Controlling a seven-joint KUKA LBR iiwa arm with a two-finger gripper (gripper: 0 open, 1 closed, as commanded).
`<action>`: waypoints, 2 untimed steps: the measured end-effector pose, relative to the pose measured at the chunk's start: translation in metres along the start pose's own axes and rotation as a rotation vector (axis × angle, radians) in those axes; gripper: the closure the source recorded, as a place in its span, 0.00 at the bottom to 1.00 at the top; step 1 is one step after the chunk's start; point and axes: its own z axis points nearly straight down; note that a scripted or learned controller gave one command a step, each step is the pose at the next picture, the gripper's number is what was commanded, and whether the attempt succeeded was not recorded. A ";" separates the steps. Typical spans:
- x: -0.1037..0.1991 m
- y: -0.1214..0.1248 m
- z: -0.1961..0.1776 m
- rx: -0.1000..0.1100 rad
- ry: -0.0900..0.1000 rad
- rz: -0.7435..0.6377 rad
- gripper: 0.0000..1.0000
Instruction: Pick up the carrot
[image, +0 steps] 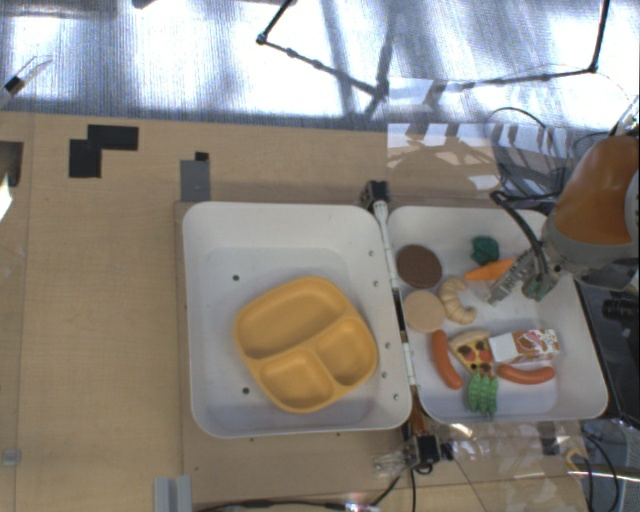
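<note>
A robot lab: wooden bench (100, 350), white bins (200, 330), loose cables (520, 215).

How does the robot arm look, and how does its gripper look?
The arm has a rounded orange band over a grey section. Black cables run along it towards the wrist. The gripper is small and metallic grey, with slim pale fingers and a greenish part beside them.

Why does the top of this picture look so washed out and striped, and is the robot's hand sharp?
In the camera view, bright light falls in stripes across the floor beyond the bench, bleaching it. The white bins are evenly lit, with the yellow plate crisp. The gripper, by the carrot, looks slightly smeared.
</note>
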 end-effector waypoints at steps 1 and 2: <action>-0.050 0.029 0.003 0.009 0.010 0.379 1.00; -0.049 0.030 0.003 0.004 0.006 0.378 0.00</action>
